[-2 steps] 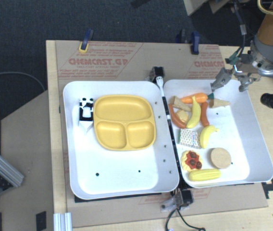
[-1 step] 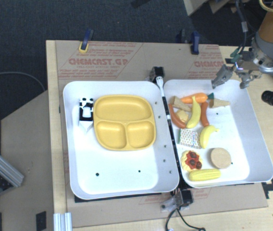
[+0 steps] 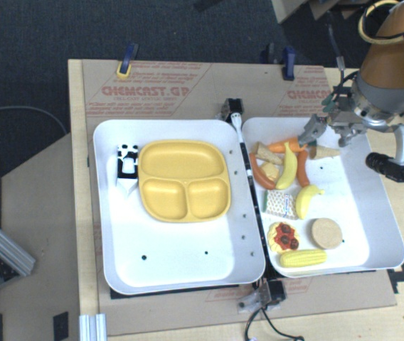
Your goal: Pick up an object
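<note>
Bench, right bin (image 3: 373, 212): your gripper (image 3: 314, 135), fingers spread and holding nothing, hovers just right of the carrot (image 3: 284, 146).

two white bins (image 3: 117, 212), one yellow divided plate (image 3: 184, 178), two bananas (image 3: 288, 168)

Your arm (image 3: 390, 62) shows a broad orange band above a grey, rounded wrist housing. Below it you see a grey metal gripper (image 3: 328, 128) with thin linkage fingers. A yellow cable (image 3: 373, 16) loops beside the orange section.
</note>
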Robot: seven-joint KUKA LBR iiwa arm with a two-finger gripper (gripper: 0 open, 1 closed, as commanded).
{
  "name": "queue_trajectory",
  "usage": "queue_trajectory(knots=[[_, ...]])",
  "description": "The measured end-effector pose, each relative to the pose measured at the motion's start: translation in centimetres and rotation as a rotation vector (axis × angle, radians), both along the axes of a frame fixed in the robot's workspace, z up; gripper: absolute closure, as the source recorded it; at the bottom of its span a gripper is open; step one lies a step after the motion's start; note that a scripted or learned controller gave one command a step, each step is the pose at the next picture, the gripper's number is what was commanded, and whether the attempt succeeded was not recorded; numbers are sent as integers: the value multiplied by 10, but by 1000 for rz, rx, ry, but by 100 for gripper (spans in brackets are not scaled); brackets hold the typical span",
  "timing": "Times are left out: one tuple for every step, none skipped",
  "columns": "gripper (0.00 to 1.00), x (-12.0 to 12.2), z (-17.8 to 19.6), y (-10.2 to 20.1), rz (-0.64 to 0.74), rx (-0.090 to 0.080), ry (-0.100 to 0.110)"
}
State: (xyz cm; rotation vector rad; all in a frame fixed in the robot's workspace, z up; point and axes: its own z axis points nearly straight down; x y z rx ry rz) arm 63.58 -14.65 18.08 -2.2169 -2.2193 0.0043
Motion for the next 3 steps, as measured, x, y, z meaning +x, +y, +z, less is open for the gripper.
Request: queue_trajectory(knots=[[0, -1, -58, 10, 0, 1, 2], [0, -1, -97, 10, -1, -1, -2], [100, 0, -84, 10, -1, -2, -7]])
